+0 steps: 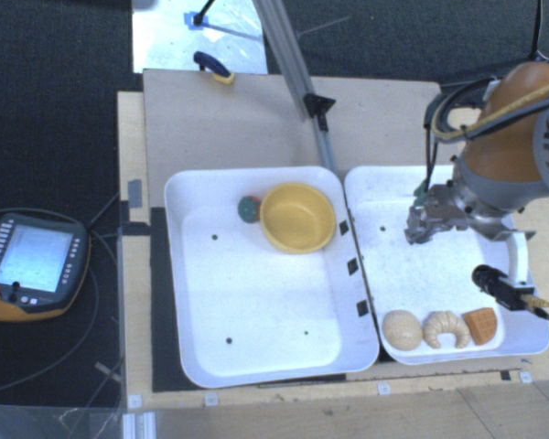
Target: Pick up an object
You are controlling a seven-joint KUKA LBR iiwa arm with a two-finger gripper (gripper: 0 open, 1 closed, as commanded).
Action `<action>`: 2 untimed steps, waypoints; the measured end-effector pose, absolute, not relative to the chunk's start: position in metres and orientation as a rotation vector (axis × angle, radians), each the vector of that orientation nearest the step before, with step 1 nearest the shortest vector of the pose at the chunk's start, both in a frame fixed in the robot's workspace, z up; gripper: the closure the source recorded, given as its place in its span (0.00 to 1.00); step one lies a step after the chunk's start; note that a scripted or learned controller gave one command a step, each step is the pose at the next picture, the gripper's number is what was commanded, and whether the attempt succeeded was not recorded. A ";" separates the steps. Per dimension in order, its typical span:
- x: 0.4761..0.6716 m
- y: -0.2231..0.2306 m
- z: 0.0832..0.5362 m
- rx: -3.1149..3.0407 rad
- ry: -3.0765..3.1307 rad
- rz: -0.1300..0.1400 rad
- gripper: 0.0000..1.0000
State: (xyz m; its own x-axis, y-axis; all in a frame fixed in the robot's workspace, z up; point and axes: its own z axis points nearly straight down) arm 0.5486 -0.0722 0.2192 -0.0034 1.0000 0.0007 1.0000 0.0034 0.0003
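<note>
cardboard-topped bench point(256, 126) on dark, seemingly carpeted floor point(55, 62) bears two bins point(256, 337).

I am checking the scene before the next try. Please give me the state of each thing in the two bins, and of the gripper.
Yellow round bowl: upright, in the left bin.
Small dark green ball: beside the bowl, touching its left side.
Pale round bun: lying in the right bin's near edge.
Beige croissant: lying beside the bun.
Orange-brown wedge: lying beside the croissant.
Gripper: over the right bin.

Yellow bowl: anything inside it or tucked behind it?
The yellow bowl looks empty inside. A small dark green object sits against its left rim. Whatever lies under the bowl is covered.
</note>
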 end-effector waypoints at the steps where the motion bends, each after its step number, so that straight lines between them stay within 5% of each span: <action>1: 0.529 -0.022 0.231 -2.217 -2.227 -0.003 1.00; 2: 0.520 0.027 0.240 -2.216 -2.226 -0.003 1.00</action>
